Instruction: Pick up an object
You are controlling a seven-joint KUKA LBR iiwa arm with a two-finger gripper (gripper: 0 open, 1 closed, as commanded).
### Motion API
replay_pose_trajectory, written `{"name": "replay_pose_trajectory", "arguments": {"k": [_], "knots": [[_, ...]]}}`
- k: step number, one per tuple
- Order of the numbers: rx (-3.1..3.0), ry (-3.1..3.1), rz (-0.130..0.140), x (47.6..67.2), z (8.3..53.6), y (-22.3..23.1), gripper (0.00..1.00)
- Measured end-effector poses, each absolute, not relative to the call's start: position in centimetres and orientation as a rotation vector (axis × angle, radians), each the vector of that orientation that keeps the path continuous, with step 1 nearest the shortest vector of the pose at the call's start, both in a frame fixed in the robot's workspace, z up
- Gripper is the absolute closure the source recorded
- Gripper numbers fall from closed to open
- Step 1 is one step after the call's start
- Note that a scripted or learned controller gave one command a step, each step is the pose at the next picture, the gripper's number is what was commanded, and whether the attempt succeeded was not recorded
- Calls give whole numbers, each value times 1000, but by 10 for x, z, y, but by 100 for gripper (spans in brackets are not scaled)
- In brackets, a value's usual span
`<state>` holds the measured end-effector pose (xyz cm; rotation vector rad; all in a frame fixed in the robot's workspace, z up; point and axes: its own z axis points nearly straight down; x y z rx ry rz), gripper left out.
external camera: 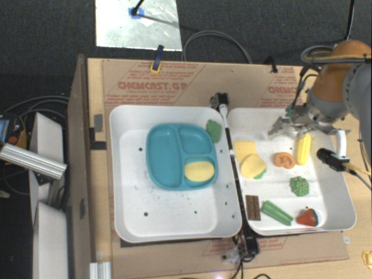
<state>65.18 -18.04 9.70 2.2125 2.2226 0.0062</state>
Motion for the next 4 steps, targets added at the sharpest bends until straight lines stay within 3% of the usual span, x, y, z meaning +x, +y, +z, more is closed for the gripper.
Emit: {"name": "replay_pose_trajectory", "arguments": {"k": [1, 2, 3, 4], "knots": [[2222, 2224, -2, 617, 83, -153, 0], [2223, 2222, -2, 581, 104, -157, 0], [2229, 2220, -5, 495, 83, -185, 0], [2216, 2219, 4, 501, 95, -183, 100]]}}
